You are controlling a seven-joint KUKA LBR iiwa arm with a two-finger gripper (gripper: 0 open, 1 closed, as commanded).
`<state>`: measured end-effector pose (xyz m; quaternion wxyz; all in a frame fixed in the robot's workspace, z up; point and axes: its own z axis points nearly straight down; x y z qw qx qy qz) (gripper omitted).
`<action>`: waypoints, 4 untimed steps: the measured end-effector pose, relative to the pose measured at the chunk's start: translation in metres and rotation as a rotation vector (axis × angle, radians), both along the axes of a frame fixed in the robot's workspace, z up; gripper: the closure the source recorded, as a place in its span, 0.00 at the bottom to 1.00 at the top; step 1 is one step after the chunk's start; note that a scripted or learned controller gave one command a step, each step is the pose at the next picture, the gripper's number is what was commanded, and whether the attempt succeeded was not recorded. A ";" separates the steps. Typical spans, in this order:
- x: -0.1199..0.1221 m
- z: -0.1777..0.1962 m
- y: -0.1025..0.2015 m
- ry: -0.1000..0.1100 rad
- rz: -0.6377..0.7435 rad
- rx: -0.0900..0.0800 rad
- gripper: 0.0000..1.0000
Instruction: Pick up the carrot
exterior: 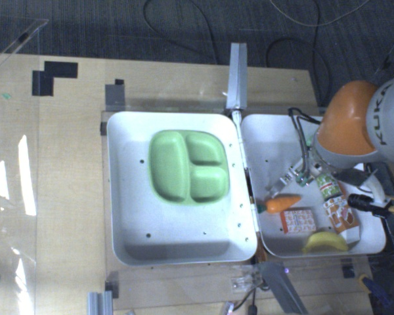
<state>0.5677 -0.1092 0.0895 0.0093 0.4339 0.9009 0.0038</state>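
You see carrot (282,204) lying flat in right bin (269,133), against its left wall, toward near edge, green tip pointing at divider. Gripper (294,178) sits just above carrot, arm reaching in from right; carrot not between fingers. Whether fingers spread or pressed together, you cannot tell. Red-printed card (297,220) lies beside carrot, banana (326,242) at near edge, small bottle (328,189) and brown packet (342,216) toward right wall. Green divided tray (188,165) rests mid left bin (128,195).
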 end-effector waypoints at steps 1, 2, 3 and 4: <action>0.036 0.116 -0.050 0.014 0.007 0.000 0.00; -0.013 0.071 -0.003 0.017 0.281 -0.001 0.00; -0.015 -0.001 0.016 0.008 0.534 -0.008 0.00; -0.011 0.010 0.015 -0.001 0.525 -0.011 1.00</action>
